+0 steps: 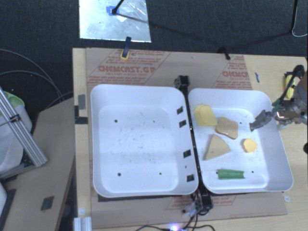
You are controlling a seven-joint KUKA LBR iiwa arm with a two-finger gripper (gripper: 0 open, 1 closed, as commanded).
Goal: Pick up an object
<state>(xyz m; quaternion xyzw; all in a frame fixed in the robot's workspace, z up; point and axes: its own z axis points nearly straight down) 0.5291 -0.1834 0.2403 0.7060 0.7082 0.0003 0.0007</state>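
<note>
Objects for picking all lie in the right-hand bin (pixel 276 143): a pale yellow lump (pixel 205 115) toward the far left of it, a tan bread-like slice (pixel 227 127) just beside that, a beige wedge (pixel 216 147) a little nearer the camera, a small round yellow piece (pixel 249 145) to the right of the wedge, and a green strip (pixel 231 174) lying flat near the bin's near wall. The yellow lump and the tan slice sit close enough that they look to be touching; the wedge lies just below the slice, and the rest lie apart from one another.

From the right the gripper (pixel 257 121) reaches in over the bin's right side, its grey tip sitting above bare white floor, right of the tan slice and up from the small round piece, touching neither. Whether its tip is spread or closed I cannot tell from this angle; it reads as a single grey shape, and nothing shows gripped in it.

Next door, the left-hand bin (pixel 103 129) shows scuffed white floor with a few dark dots. Both bins rest on a printed brown cardboard sheet (pixel 202 66) on the bench. Beyond it, on the dark floor, lies a shiny grey square sheet (pixel 96 18) with a small blue mark on it.
</note>
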